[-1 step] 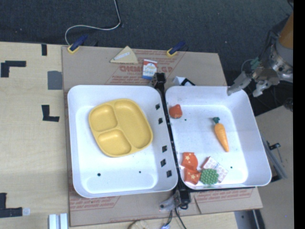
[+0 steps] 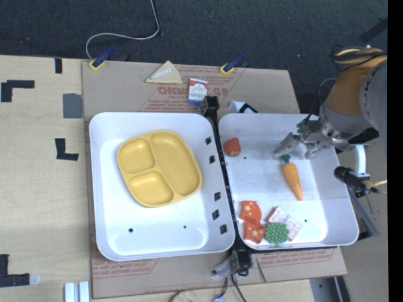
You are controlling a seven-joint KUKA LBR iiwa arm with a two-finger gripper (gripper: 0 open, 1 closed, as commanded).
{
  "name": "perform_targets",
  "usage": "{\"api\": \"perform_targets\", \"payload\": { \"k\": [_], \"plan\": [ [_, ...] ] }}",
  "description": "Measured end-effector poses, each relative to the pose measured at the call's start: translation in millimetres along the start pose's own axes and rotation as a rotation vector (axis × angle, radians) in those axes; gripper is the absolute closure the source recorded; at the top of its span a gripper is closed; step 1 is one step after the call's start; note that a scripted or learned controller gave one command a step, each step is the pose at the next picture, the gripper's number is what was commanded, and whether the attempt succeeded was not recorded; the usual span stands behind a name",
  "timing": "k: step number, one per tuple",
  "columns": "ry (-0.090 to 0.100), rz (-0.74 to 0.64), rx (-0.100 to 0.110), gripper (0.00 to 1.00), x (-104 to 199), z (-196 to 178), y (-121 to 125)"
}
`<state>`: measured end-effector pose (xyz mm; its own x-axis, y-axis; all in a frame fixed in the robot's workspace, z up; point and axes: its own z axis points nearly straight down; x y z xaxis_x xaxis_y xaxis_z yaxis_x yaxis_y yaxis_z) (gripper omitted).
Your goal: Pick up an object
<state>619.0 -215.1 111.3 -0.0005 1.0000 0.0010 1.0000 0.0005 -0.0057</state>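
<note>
I am watching the gripper [image 2: 291,145] hanging over the upper part of the right bin [image 2: 327,231], with the grey and orange arm [image 2: 352,96] reaching in from the right. Its two fingers are standing apart, one pointing to the left and one more to the right, and nothing is sitting between them. The carrot [image 2: 293,178] is lying just below the gripper, toward the near edge of the bin; its green top is almost under the fingers. Whether they are touching it I cannot tell. Its long axis is running from the green top down and a little to the right, so I am judging that the fingers must close across this line, not along it.

Around it, the bin floor is giving some room: the small red ball [image 2: 232,146] is lying well apart to the left, near the wall between the bins. In the lower part of the bin a red piece [image 2: 251,221], a green round thing [image 2: 276,232] and a flat packet [image 2: 287,222] are lying close together (they are not standing in the way of the carrot). The left bin [image 2: 107,168] is holding a yellow tray [image 2: 158,167] with three compartments. Beyond the bins, on the cardboard [image 2: 271,90], a small red and white box [image 2: 198,91] is standing.
</note>
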Motion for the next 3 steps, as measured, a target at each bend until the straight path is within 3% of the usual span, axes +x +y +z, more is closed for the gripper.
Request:
{"api": "perform_targets", "payload": {
  "k": [1,2,3],
  "plan": [
    [-0.004,0.0,-0.01,0.0,17.4,24.5,-33.9],
    [-0.006,0.0,-0.011,1.0,16.8,13.7,-33.2],
    [0.0,-0.002,-0.006,1.0,85.3,1.4,-18.0]
  ]
}}
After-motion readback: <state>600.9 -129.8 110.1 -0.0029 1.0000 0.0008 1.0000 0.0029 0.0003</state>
